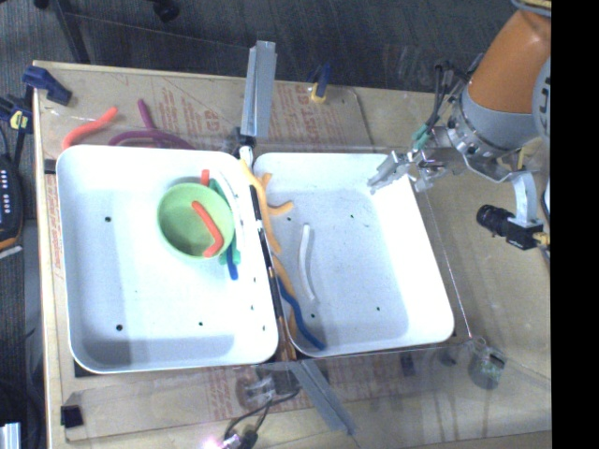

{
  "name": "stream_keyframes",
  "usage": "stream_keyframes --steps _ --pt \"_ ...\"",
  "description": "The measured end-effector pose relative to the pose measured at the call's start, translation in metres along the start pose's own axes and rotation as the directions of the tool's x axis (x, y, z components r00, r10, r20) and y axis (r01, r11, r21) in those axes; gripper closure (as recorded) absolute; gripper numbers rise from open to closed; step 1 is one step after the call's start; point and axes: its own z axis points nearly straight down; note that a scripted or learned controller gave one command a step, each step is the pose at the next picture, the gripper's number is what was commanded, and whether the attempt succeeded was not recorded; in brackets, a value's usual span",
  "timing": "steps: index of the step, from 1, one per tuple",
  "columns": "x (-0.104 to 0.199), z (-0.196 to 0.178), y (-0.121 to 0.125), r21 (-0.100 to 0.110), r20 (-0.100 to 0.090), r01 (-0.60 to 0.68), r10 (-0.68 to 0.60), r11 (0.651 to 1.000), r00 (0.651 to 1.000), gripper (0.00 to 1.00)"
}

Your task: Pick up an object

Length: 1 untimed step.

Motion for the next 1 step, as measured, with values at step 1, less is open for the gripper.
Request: stream_keyframes --steps 1 --pt "-0.0014 0.01 0.0259 -0.001 0.001 0.142 -0.142 0.99 0.99 0.0"
